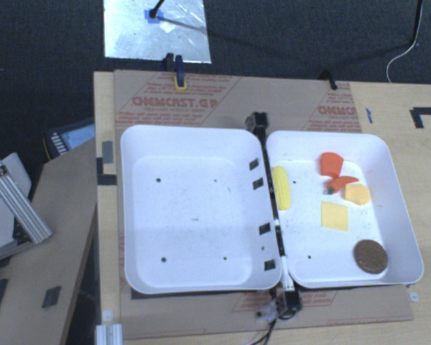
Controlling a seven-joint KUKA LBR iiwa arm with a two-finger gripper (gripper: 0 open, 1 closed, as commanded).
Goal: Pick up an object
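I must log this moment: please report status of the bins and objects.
Five objects in right bin: corn cob, orange piece, yellow slice, yellow chunk, brown disc. All apart, none lifted.

Taking the yellow corn cob (281, 187) as landmark: it lies along the right bin's (399, 192) left wall, tight against the divider, so approach from its left is blocked. To its right, open floor separates it from the orange pieces (332, 169), yellow cube (358, 193) and flat yellow slice (335, 216). The brown disc (371, 256) sits well apart near the front right corner, leaving bare floor below the cob.
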